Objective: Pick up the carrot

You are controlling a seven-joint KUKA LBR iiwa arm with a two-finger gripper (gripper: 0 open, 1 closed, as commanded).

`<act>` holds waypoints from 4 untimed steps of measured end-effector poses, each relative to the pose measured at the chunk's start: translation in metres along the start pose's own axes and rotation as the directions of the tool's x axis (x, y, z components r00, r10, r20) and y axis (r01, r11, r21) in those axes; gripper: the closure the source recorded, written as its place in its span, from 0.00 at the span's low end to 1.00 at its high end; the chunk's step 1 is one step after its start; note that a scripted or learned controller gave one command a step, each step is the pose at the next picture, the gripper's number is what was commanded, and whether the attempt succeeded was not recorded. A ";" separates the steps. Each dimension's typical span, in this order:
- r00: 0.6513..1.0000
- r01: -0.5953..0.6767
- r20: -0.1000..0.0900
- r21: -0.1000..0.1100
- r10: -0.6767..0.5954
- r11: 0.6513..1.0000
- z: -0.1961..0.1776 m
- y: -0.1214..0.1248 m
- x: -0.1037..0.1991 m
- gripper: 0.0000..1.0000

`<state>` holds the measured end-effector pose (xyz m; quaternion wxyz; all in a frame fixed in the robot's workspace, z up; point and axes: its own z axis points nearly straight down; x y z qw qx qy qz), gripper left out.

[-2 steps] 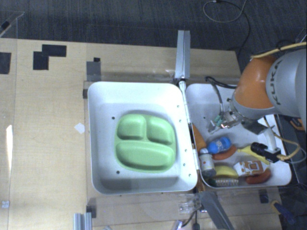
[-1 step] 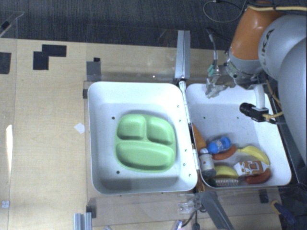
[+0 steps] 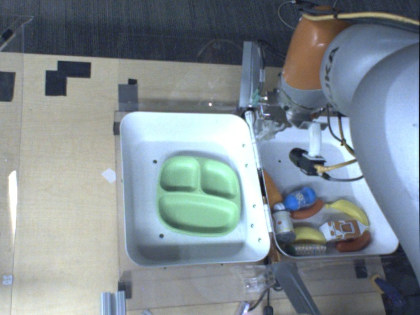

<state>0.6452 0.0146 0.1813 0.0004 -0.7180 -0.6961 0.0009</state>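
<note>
Orange and slim, the carrot (image 3: 268, 188) lies along the right bin's (image 3: 387, 241) left wall, just below the gripper (image 3: 266, 125), which hangs at that bin's upper left corner; whether it is spread or pressed together cannot be told. Farther below sit a small can (image 3: 283, 221), a blue-capped item (image 3: 303, 197) and a banana (image 3: 348, 210). Left of the gripper, the other bin (image 3: 134, 176) holds a green divided tray (image 3: 199, 196).

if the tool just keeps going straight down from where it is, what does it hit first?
Probably the bare floor of the right bin near its top-left corner. The tool sits there, well clear of the carrot and the toy pile; depth is unclear.
</note>
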 end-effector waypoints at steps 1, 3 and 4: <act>0.990 -0.141 0.000 0.001 0.141 0.990 -0.010 -0.036 0.057 1.00; 0.996 -0.093 -0.003 -0.031 0.093 0.995 0.087 -0.070 0.134 1.00; 0.978 -0.206 -0.003 -0.005 0.206 0.978 -0.035 -0.059 0.181 1.00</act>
